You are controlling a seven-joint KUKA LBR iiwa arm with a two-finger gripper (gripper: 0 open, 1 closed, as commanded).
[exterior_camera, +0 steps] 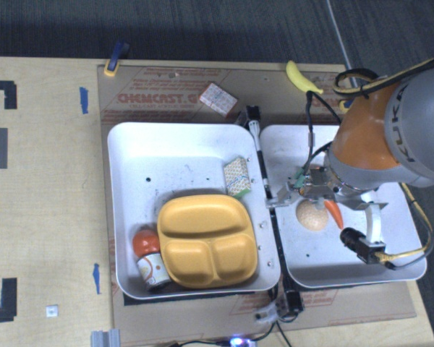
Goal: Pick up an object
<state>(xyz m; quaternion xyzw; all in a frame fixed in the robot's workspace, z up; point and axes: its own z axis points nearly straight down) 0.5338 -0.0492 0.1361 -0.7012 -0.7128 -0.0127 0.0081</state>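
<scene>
A pale desk (43, 215) carries two bins. In the right bin (398, 266), a ball (311, 216) lies just lower left of the end effector (325, 194), whose opening cannot be told.

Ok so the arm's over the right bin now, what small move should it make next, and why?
Probably a short straight descent. The gripper hangs in the right bin directly over a tan ball and a small orange piece, and nothing is visibly held between its fingers. Whether it would catch the ball cleanly cannot be told from this slant.
</scene>
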